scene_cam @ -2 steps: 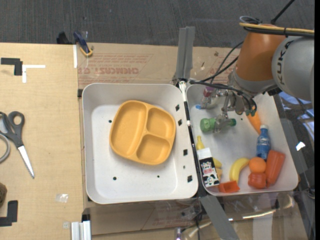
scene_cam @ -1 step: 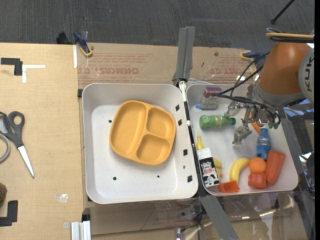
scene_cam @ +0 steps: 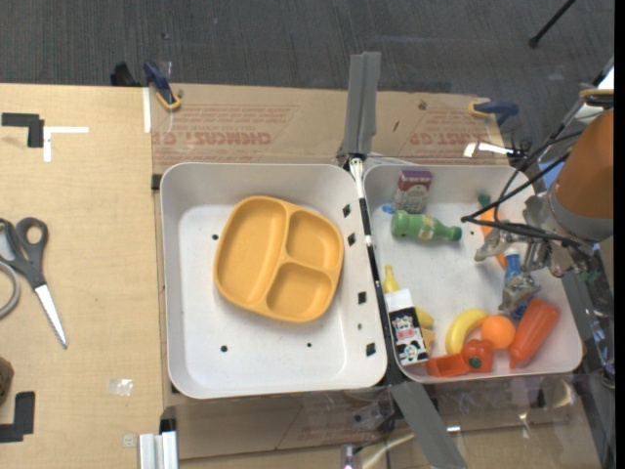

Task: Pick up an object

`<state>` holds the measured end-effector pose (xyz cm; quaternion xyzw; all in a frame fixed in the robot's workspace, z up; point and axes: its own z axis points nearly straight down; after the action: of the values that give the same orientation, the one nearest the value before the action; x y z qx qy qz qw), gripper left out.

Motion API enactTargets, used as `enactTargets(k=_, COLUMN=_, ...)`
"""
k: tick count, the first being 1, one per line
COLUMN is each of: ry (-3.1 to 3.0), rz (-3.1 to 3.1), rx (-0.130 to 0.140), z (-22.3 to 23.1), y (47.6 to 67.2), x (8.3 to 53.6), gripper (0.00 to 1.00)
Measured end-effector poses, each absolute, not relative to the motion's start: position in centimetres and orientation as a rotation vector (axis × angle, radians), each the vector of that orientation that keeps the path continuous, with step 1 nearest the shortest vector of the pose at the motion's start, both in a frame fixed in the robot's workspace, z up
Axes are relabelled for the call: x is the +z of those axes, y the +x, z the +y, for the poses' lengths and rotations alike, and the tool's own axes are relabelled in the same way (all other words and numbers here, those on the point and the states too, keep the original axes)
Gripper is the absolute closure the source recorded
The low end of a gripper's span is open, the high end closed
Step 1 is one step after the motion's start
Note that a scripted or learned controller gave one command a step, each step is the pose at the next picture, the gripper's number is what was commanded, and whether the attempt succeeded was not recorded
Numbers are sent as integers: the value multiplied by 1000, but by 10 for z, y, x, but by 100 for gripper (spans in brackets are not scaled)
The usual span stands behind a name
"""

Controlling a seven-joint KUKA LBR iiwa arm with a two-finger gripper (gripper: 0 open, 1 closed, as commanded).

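The right bin holds several toy items: a green bottle, a small purple-and-white carton, a cow-print bottle with a yellow cap, a banana, an orange, a carrot and a red pepper. My gripper hangs low over the right side of this bin, just above the orange and the carrot. A small blue-and-orange piece shows beside it; what it is cannot be made out. Nothing is clearly held.
The left bin carries a yellow divided plate. A hinged divider separates the bins. Scissors lie on the bench at far left. Cables and the arm's orange band crowd the right edge.
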<state>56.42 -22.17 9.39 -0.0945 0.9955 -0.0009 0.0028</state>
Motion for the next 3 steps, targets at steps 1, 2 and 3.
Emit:
enactTargets(k=1, ry=-184, rz=3128, rx=-2, z=-221, y=574, x=95, gripper=0)
enactTargets(k=2, ry=-79, rz=3133, rx=-1, z=-221, y=597, x=94, gripper=0)
enactTargets(k=3, ry=-83, rz=3126, rx=-4, z=-220, y=599, x=105, gripper=100)
